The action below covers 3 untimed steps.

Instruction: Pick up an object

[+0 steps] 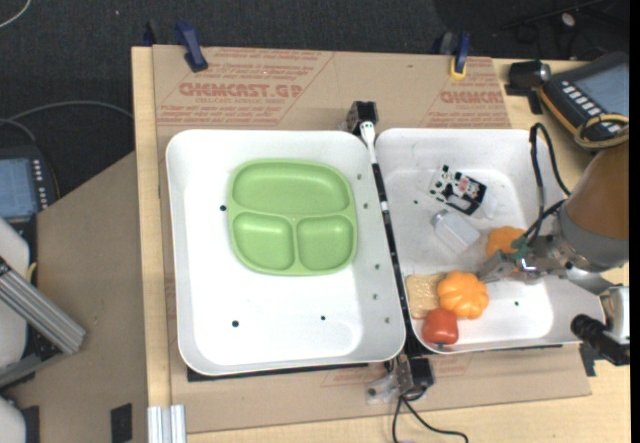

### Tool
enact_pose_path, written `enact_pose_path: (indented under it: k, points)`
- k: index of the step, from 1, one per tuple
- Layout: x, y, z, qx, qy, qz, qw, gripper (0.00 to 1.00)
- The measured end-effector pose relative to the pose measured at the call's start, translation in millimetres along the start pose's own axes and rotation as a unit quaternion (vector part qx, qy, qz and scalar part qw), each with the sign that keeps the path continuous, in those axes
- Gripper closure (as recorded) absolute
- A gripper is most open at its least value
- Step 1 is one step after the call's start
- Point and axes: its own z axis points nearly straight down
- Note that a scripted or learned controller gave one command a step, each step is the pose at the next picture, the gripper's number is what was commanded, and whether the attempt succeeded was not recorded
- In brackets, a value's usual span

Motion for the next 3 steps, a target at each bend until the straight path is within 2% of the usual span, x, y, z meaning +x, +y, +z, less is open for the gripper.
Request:
enact_pose_path:
  k: [1,2,3]
  points:
    - [45.5,71.0,-0.7,-0.005,-0.003,-0.003,1.0000,0.00]
    - [43.8,68.7,-11.1,-0.004,-0.002,-0.001,1.0000,1.00]
    - [175.4,74.2,-105.7,-0.008,-0.001,-0.007,0.9999,1.00]
